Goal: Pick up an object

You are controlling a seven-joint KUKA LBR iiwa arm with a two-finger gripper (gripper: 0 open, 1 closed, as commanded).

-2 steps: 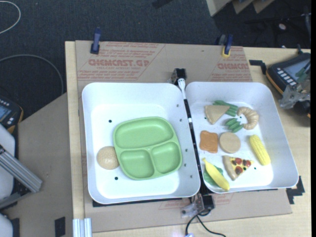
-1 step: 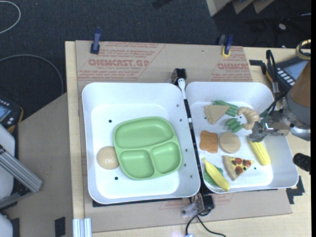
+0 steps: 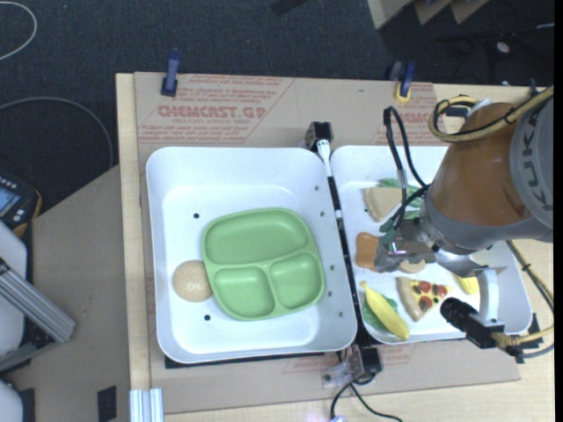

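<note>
Hovering gripper (image 3: 387,255) touches the orange toy (image 3: 365,250) (right bin (image 3: 352,161)).

A brown cardboard sheet with red print (image 3: 211,111) lay under both bins, held by a blue clamp (image 3: 170,74) and a yellow-blue clamp (image 3: 404,81). Dark carpet (image 3: 79,33) surrounded the bench.

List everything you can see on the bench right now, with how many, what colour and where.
Bins: two, white, side by side on the bench.
Divided plate: one, green, in the left bin.
Cookie: one, tan, left bin, touching the plate's left edge.
Toy banana: one, yellow, right bin, near corner.
Toy pizza slice: one, right bin, beside the banana.
Toy sandwich wedge: one, beige, right bin, far side.
Clamps: two, blue, far edge.
Arm: one, grey and orange, over the right bin.
Gripper: one, over the right bin.
</note>
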